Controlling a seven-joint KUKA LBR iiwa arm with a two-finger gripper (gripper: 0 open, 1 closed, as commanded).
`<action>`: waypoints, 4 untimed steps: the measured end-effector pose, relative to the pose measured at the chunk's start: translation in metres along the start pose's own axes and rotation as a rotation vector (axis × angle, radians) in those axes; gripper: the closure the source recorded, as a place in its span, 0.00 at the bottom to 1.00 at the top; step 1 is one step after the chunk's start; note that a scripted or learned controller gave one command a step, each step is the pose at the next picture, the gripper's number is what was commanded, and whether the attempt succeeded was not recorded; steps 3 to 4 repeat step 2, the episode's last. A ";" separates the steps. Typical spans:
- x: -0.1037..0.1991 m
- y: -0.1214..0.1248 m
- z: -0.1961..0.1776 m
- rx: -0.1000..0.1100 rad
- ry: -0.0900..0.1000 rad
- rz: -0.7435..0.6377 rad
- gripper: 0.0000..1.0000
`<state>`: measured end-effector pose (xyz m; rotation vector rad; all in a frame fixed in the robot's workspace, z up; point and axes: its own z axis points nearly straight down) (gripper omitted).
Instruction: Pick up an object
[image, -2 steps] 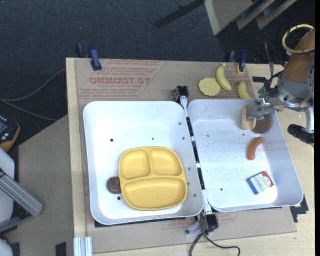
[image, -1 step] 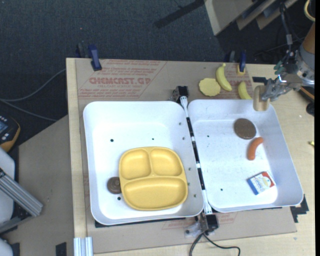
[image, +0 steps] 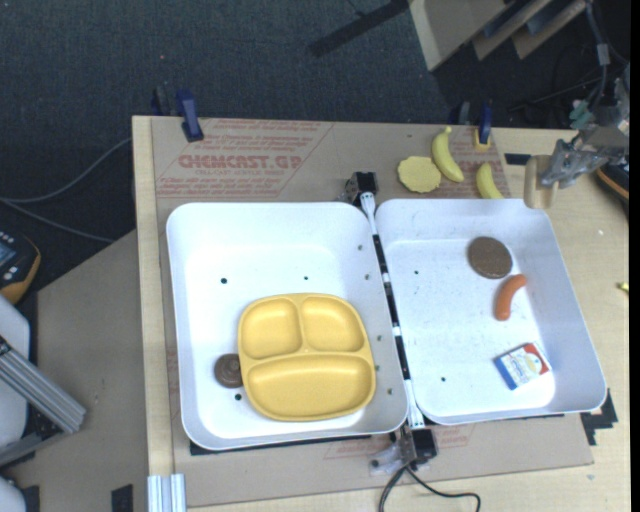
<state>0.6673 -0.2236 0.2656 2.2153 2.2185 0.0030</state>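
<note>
Note the surface, a tan board printed with red lettering, carrying two shallow white bins side by side. The left bin holds a yellow compartment tray with three sections, set toward the bin's 6 o'clock side. A small brown disc touches the tray at its 9 o'clock edge. The right bin holds three candidate objects, all apart from one another: a round brown disc toward 1 o'clock, an orange sausage just below it, tilted, and a small red, white and blue packet toward 5 o'clock. Beyond the bins at 12 o'clock, observe two bananas and a yellow round piece. The end effector sits at 2 o'clock, outside the right bin; you cannot tell its finger spacing.
</note>
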 end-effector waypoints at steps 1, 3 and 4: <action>0.000 -0.001 0.029 0.009 0.004 0.000 0.00; 0.000 -0.004 0.033 0.007 0.003 0.001 0.00; 0.000 -0.004 0.033 0.007 0.003 0.001 0.00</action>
